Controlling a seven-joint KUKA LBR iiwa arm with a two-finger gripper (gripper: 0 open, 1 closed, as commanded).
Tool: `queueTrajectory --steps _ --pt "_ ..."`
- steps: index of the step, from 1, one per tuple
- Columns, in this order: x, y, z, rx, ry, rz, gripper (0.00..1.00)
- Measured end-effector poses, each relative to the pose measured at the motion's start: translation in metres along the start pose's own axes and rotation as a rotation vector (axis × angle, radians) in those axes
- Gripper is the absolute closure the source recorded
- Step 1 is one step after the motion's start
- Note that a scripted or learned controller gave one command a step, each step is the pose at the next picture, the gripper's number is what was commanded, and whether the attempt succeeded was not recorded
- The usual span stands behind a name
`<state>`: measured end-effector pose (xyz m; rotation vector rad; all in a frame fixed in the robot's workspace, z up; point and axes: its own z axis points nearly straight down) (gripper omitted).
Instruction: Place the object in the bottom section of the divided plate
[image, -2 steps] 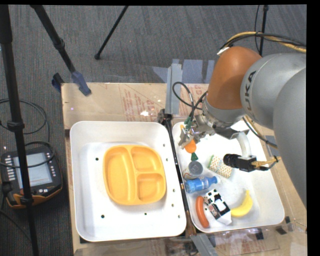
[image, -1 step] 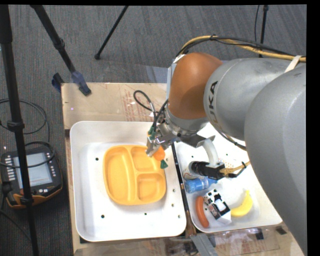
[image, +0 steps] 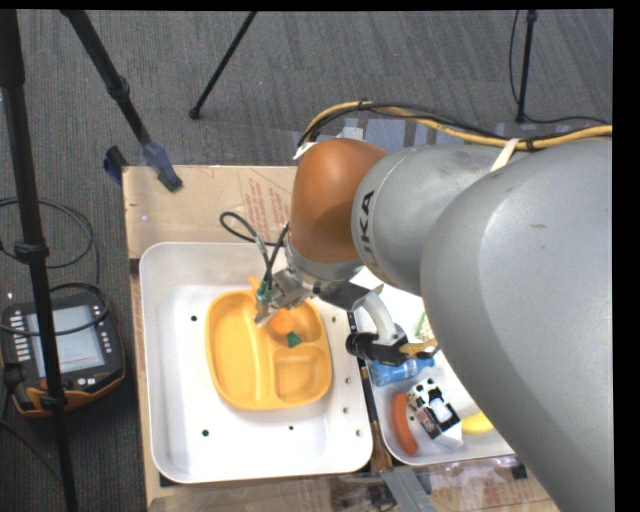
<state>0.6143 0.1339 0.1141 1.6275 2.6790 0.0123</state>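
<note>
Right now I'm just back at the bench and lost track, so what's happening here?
The grey KUKA arm's end effector hangs over the yellow divided plastic plate in the left white bin. A small orange object with a green tip lies just below it, near the plate's right-hand sections. The right white bin holds assorted items.

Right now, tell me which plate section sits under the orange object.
The upper right section of the yellow divided plate, under the gripper; it holds the orange object.
</note>
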Motion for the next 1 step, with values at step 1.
queueTrajectory --steps 1 --pt "0.0006 -0.0036 0.0061 0.012 0.003 0.001 0.0"
